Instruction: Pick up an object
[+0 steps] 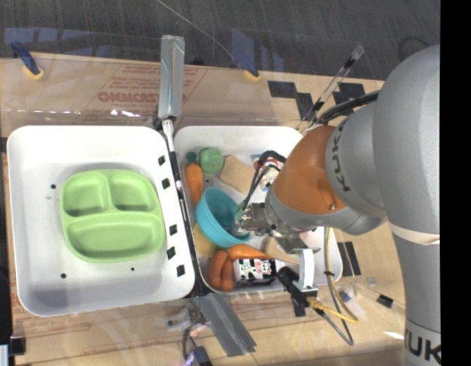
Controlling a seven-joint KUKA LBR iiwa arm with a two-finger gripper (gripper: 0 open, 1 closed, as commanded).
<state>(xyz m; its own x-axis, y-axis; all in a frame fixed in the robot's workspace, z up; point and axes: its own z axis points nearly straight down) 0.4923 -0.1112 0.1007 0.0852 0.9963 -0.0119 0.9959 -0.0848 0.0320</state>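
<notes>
The right bin holds a jumble of toys. A blue bowl lies in its middle, with a green ball and an orange carrot behind it. A tan block sits beside the ball. Near the front wall lie another orange carrot, a brown sausage and a black-and-white can. My gripper is low in this bin, at the bowl's right rim, mostly hidden under the orange-banded wrist.
The left bin holds a green divided plate. A metal divider bar runs between the bins at the back. Loose cables lie on the bench at the front right. The arm covers the right bin's right half.
</notes>
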